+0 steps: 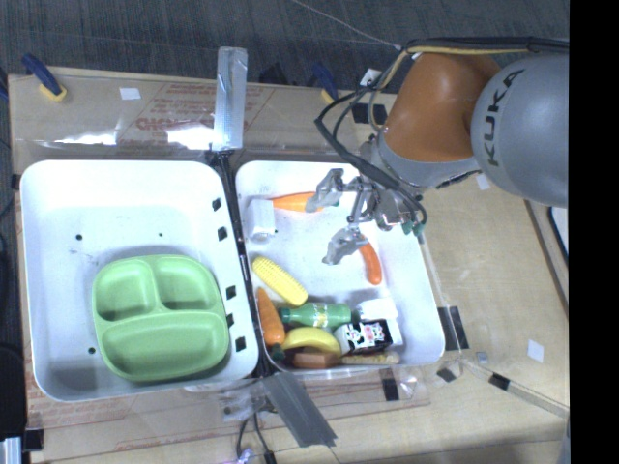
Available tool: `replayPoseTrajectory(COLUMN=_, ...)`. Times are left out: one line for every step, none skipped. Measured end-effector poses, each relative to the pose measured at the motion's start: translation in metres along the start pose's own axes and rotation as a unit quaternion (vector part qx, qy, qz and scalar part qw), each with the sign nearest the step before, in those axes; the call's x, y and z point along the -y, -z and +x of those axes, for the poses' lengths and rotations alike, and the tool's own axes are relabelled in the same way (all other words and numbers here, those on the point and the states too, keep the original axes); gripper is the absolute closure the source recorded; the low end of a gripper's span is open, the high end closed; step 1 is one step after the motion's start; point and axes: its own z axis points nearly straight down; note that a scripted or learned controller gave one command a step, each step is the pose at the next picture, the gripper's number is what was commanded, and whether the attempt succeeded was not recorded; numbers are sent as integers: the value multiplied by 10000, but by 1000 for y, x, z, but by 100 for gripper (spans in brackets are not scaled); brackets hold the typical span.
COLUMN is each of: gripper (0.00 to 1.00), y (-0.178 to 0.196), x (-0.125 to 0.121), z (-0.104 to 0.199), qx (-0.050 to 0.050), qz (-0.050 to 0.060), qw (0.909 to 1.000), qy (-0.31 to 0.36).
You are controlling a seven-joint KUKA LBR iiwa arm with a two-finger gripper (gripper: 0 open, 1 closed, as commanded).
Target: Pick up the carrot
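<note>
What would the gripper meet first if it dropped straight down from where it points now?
Probably bare floor of the right bin: the gripper hangs open between the orange piece at the back wall and another beside its nearer finger. Depth is unclear; that finger might clip the second piece.

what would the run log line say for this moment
claw open over right bin | nothing between fingers | carrot at bin's left wall beside corn | not picked
</note>
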Motion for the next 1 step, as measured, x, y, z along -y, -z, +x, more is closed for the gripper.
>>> replayPoseTrajectory(gripper=0, y=-74, x=4, z=-64, qx=-28, qz=1, qw=10000, qy=-74)
